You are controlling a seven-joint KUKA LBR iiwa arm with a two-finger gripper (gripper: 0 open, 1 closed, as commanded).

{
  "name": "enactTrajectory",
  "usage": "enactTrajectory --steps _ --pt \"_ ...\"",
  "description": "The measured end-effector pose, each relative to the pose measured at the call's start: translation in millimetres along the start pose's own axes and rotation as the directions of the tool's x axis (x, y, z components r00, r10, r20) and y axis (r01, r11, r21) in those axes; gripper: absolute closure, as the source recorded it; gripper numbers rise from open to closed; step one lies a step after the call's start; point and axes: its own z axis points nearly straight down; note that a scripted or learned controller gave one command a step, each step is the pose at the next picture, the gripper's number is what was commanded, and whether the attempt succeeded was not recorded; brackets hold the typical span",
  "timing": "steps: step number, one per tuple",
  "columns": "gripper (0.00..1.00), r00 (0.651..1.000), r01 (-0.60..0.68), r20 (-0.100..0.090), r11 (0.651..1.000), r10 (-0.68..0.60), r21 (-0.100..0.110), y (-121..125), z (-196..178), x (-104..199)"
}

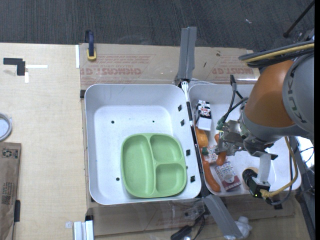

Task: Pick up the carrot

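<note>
End effector (pixel 218 146) above carrot (pixel 210 175), near right bin's (pixel 295 181) left wall

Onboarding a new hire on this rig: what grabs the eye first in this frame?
The green three-compartment plate in the left bin stands out first. Next is the arm's big orange band looming over the right bin. Below it, the gripper sits low among clutter by the orange carrot along that bin's left wall.

Hand (pixel 219 146) above carrot (pixel 210 176)

pincer (pixel 220 146) fingers hidden by wrist | carrot (pixel 210 176) partly covered | arm cut off rt
</note>
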Motion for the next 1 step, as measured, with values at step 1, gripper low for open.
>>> enactTrajectory --steps 1 --pt "1.0 0.937 -0.348 0.001 0.937 0.348 -0.001 0.1 0.3 -0.7"
